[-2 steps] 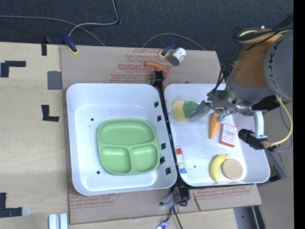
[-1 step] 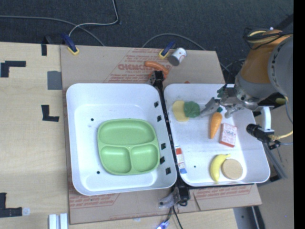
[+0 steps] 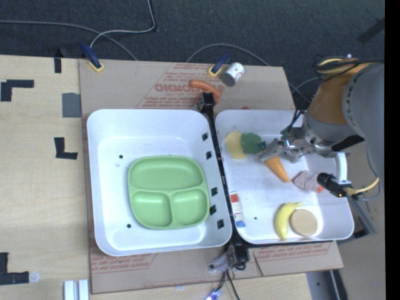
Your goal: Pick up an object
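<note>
progress: early, nothing lifted; every object lies on a bin floor
gripper [image 3: 275,150]: low in the right bin [image 3: 340,233], tips near the carrot's top end and the green piece
jaws: cannot tell, too small and dark against the wrist hardware to read; nothing seen between them
likely target: carrot [image 3: 279,169], just below the tips; whether touching, unclear
remaining: close on one object, raise it off the bin, all still to do by this view
carrot shape: short orange cone, smooth, lying at a slant, narrow end toward lower right
green piece [image 3: 252,143]: dark, lumpy, leafy-looking, soft or moulded plastic, touching the yellow lump
yellow lump [image 3: 235,145]: pale, rounded, matte, near the bin's left wall
banana [image 3: 284,219]: curved, glossy yellow, beside the tan disc [image 3: 305,222], which is flat and round
pink piece [image 3: 305,180]: small, blocky, dull, right of the carrot
left bin [image 3: 100,167]: holds a green tray [image 3: 167,190], three compartments, smooth plastic, rounded corners
bins: shallow, white, hard plastic, side by side on cardboard [image 3: 125,86]
risk: cone taper may slip out of a two-finger pinch; green piece crowds the approach
</note>
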Controlling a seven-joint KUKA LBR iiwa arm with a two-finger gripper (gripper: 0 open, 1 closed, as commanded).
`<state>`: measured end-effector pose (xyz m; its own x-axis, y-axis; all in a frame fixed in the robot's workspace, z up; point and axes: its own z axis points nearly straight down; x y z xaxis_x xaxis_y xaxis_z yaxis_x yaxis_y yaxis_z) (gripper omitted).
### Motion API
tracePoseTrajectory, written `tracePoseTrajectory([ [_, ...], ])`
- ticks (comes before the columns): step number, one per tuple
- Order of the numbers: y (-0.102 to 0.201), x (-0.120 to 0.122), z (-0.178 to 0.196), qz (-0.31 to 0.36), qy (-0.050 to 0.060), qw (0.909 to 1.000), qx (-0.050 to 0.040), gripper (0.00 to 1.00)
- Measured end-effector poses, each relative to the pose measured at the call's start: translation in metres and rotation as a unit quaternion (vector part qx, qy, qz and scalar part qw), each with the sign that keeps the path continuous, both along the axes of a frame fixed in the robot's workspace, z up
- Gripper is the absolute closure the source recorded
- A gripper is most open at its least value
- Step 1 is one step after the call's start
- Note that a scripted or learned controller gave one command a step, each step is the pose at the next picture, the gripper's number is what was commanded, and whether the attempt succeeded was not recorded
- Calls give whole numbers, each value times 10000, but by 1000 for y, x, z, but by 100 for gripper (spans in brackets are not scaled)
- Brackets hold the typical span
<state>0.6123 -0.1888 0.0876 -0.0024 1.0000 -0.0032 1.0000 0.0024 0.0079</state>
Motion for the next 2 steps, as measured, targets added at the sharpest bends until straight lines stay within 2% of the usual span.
tracePoseTrajectory([
  [1,58,3,-1,2,17,10000,14,0],
  [2,57,3,9,1,17,10000,5,100],
])
